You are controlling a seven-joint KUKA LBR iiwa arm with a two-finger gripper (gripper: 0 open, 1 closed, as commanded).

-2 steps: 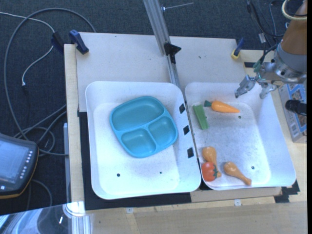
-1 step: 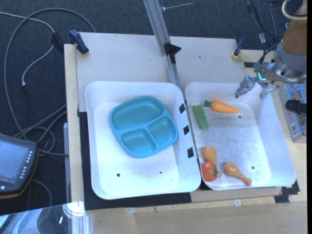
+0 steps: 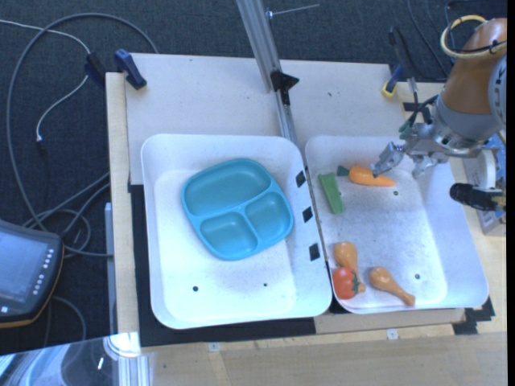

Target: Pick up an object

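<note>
Camera view shows a toy carrot (image 3: 372,177) lying near the back of the right bin (image 3: 451,248), its leafy end toward a green block (image 3: 331,193) just beside it. The gripper (image 3: 401,158) hangs just over the carrot's thick end, fingers spread and released, nothing between them. Toward the front of that bin lie 2 tan drumstick-like toys (image 3: 391,285) and a red tomato toy (image 3: 344,282), well apart from the carrot. The left bin (image 3: 169,215) holds a blue 3-compartment plate (image 3: 236,207). A metal post (image 3: 261,30) rises behind the bins.
</note>
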